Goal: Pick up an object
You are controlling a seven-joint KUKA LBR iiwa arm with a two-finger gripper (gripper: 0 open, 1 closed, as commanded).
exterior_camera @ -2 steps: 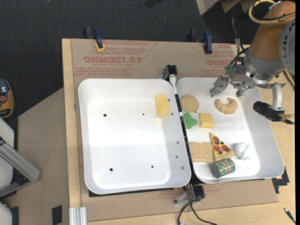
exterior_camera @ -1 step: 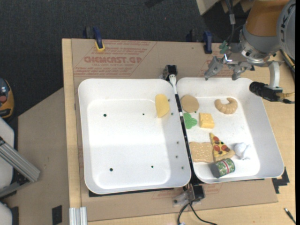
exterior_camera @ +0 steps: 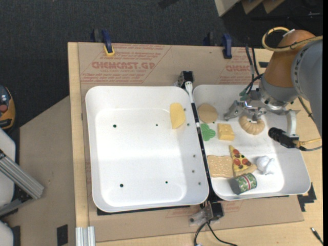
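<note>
Bench: two white bins side by side on a brown board.

Left bin (exterior_camera: pixel 138 188): one yellow block (exterior_camera: pixel 177 115) at its far right, close to the divider. Otherwise bare floor with four dark dots.

Right bin (exterior_camera: pixel 292 181), contents:
- tan disc (exterior_camera: pixel 208 112), far left corner;
- green piece (exterior_camera: pixel 207 132), just near of the disc, against the left wall;
- cheese cube (exterior_camera: pixel 226 131), right of the green piece;
- cracker (exterior_camera: pixel 220 165), near left;
- pizza slice (exterior_camera: pixel 240 159), just right of the cracker;
- can (exterior_camera: pixel 244 183), on its side at the near edge;
- grey crumpled lump (exterior_camera: pixel 264 164), right of the pizza slice;
- ridged tan pastry (exterior_camera: pixel 252 125), far middle of the bin.

Arm: reaches in from the right, orange band over the right bin's far side. Gripper (exterior_camera: pixel 251 113) sits directly above the pastry, apparently touching or nearly so. Finger spread: cannot tell; the wrist body hides it.

Task status: the pastry looks to be the chosen object, and it rests on the bin floor, not lifted. Approach appears done; a confirmed grasp and the lift remain. No object shows clear of the bins.
</note>
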